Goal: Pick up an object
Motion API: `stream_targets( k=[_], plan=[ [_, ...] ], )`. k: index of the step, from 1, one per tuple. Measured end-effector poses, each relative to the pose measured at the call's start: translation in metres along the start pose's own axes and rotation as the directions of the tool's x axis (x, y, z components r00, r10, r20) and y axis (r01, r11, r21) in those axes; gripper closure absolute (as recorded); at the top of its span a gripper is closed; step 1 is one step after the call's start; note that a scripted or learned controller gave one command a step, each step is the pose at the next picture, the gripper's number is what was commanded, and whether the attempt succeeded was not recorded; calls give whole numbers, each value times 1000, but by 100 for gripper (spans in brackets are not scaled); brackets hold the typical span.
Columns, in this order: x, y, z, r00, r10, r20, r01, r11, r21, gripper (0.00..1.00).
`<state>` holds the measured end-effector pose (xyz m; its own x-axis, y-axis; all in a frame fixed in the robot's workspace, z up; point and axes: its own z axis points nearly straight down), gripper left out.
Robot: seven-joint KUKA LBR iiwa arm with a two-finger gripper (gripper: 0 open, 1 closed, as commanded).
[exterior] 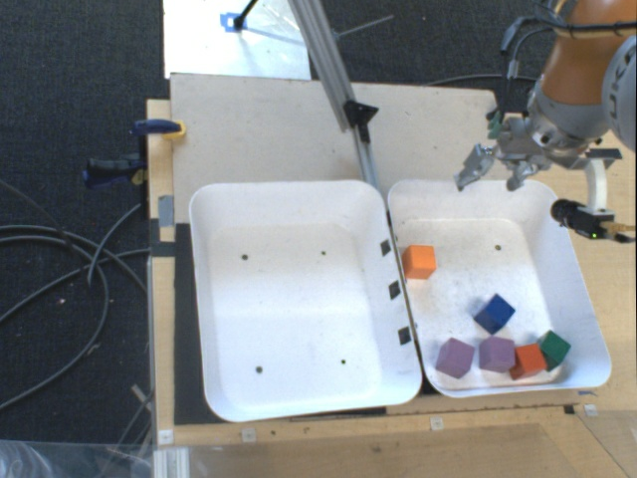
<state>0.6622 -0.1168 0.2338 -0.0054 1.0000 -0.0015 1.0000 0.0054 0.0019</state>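
My gripper (495, 174) hangs over the far edge of the right bin (572, 267), its two fingers spread apart with nothing between them. An orange cube (420, 261) lies near the right bin's left wall. A blue cube (494, 313) sits further toward the front. Along the front edge lie two purple cubes (455, 357) (497, 354), a red-orange cube (528, 360) and a green cube (554, 349), packed close together. The gripper is well above and behind all of them.
The left bin (214, 297) stands beside the right one, with black clips (393, 289) on the shared wall. A slanted metal pole (328, 58) crosses behind the bins. A blue-and-yellow clamp (149, 127) sits at the bench's left edge, with cables on the floor.
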Motion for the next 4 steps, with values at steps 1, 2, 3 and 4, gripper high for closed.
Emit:
stream_targets(
  k=[1, 2, 3, 4],
  plan=[
    [55, -62, 45, 1000, -3, -4, 3, 1000, 9, 0],
    [72, -36, -44, 1000, -3, -1, 3, 1000, -10, 0],
    [74, -118, 47, 1000, 5, -3, -5, 1000, 12, 0],
    [27, -169, 128, 1000, 10, -1, -10, 1000, 9, 0]
  ],
)
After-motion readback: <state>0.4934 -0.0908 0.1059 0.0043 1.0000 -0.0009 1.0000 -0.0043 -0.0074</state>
